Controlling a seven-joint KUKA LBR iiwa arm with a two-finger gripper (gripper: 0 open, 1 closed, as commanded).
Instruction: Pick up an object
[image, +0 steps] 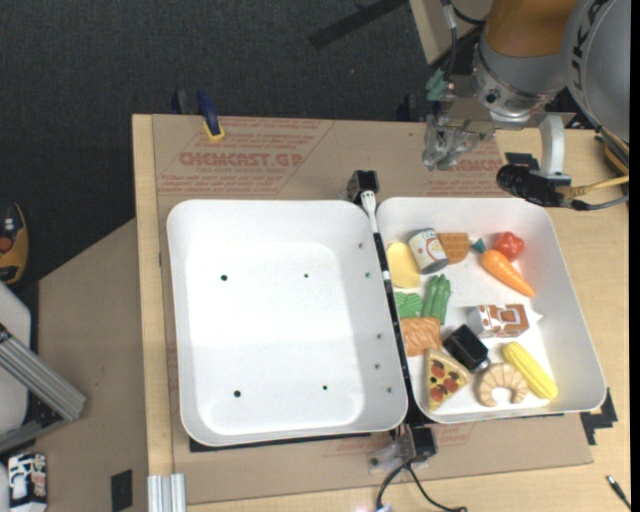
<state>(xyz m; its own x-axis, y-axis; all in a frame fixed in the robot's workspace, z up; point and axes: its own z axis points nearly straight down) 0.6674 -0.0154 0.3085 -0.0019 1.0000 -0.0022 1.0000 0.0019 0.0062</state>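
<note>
My gripper (445, 148) hangs high above the bench, beyond the far edge of the right bin (570, 330), with nothing between its fingers, which stand close together. In the right bin lie several toy foods: a small can (427, 250), a carrot (506, 272), a red tomato (509, 244), a yellow piece (402, 265), green asparagus (437, 297), a small carton (500, 319), a black block (466, 348), a pizza slice (443, 377), a croissant (503, 383) and a corn cob (530, 368).
The left bin (200, 300) holds no objects, just four small dark dots on its floor. Both bins sit on a cardboard sheet (250, 150). A blue and yellow clamp (210, 118) sits at the cardboard's far left edge.
</note>
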